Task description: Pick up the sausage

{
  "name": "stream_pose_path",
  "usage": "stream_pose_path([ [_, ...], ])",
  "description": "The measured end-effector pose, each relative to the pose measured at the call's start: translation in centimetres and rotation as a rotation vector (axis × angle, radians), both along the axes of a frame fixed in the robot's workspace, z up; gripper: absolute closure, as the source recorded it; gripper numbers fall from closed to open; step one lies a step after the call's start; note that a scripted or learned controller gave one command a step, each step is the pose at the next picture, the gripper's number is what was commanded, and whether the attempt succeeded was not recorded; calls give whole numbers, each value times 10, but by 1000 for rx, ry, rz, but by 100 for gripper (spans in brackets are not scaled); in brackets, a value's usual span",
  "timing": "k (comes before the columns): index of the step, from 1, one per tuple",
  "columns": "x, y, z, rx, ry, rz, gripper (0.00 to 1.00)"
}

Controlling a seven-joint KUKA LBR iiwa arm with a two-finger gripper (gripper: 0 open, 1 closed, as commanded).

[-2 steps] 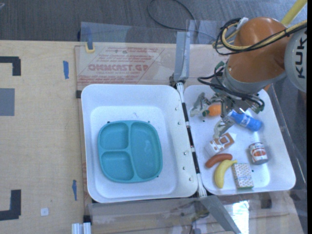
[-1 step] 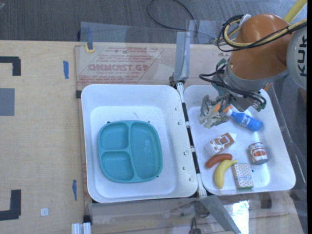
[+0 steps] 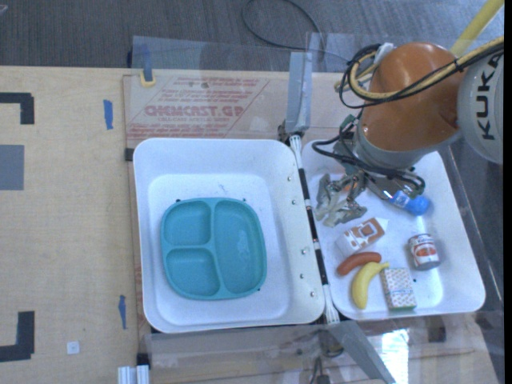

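The sausage [image 3: 358, 262] lies in the right bin [image 3: 464, 282], near its front, just above the yellow banana [image 3: 364, 283] and touching or nearly touching it. A small carton [image 3: 365, 233] sits just behind it, a can [image 3: 423, 251] and a patterned box [image 3: 398, 288] to its right. The gripper [image 3: 340, 201] hangs over the back left of that bin, apart from the sausage; its fingers look spread with nothing between them, though the metalwork is hard to read. A teal divided plate [image 3: 214, 248] rests in the left bin [image 3: 152, 166]

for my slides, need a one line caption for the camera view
KUKA arm's claw over the right bin, above the sausage beside a banana.
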State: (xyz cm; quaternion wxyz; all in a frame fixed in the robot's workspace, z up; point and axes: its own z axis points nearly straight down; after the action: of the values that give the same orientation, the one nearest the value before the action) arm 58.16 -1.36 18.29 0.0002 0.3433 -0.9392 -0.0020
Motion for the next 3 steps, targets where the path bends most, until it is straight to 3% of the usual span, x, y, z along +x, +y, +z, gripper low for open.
stream_pose_path([
  [1,45,-14,72,1,-9,255,100],
  [2,39,-87,-10,1,-3,483,100],
  [3,29,-83,-57,3,-3,856,100],
])
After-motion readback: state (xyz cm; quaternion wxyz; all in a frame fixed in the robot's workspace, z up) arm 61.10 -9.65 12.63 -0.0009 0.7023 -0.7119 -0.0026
